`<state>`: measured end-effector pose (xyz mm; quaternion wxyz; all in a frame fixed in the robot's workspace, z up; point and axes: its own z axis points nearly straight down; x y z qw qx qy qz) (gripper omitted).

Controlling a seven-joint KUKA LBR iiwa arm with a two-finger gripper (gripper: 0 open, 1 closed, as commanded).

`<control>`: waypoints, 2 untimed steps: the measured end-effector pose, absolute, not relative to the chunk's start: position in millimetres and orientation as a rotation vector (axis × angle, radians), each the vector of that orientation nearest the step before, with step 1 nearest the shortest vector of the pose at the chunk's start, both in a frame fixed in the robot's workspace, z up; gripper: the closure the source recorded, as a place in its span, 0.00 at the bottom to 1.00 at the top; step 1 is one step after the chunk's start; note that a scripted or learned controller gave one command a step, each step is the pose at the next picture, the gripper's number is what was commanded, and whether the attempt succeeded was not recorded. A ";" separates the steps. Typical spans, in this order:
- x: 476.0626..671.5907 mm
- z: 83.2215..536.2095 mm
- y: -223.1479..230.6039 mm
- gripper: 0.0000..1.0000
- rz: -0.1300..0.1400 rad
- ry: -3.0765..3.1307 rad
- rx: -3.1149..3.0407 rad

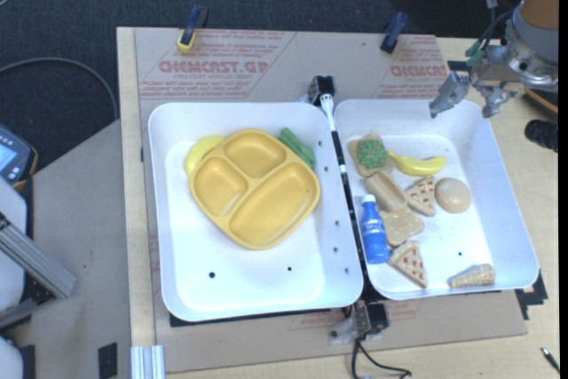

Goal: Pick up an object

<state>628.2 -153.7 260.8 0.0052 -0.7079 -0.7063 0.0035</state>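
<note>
My gripper (468, 102) hangs over the far edge of the right bin (501, 191), open, with nothing between its fingers. Below it in that bin lie several toy foods: a green-topped cookie (370, 153), a banana (419, 163), a tan bread roll (453, 194), two pizza slices (422, 195) (410, 264), a brown loaf piece (386, 189), a blue bottle (374, 231) and a cone (472, 277). The banana is the item nearest the gripper, and the two are well apart.
The left bin (177, 262) holds a yellow divided tray (256, 187), a green piece (297, 146) at the tray's far right and a yellow piece (200, 153) at its left. Two blue clamps (190, 27) (394, 31) grip the board's far edge.
</note>
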 end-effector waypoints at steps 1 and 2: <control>630.3 267.5 -153.5 0.00 0.000 -2.221 -2.221; 630.2 224.7 -150.9 0.00 0.005 -2.218 -2.217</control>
